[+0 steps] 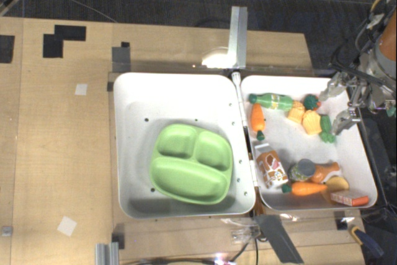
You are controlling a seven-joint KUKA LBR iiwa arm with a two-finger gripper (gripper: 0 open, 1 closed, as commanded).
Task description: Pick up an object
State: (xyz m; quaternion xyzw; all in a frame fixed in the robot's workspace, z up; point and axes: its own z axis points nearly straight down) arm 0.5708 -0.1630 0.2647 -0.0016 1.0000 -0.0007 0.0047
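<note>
- A red box (349,198) and a carrot (307,188) are lying at the near edge of the right bin (366,158) on the tabletop (56,152).
- A green tray (192,162) is sitting in the left bin (133,133).
- Farther back, a green bottle (271,100) is lying beside yellow toy food (312,121).
- The gripper (340,105) is hovering over the right bin's far right, fingers (345,120) spread, pinching nothing.

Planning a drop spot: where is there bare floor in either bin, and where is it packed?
Left bin: bare strip along its far wall and left side, around the green divided plate. Right bin: a small bare patch mid-floor, between the green bottle, corn and the small carton. Crowded: its near edge, with the carrot and neighbours, and its far right, by the gripper.
</note>
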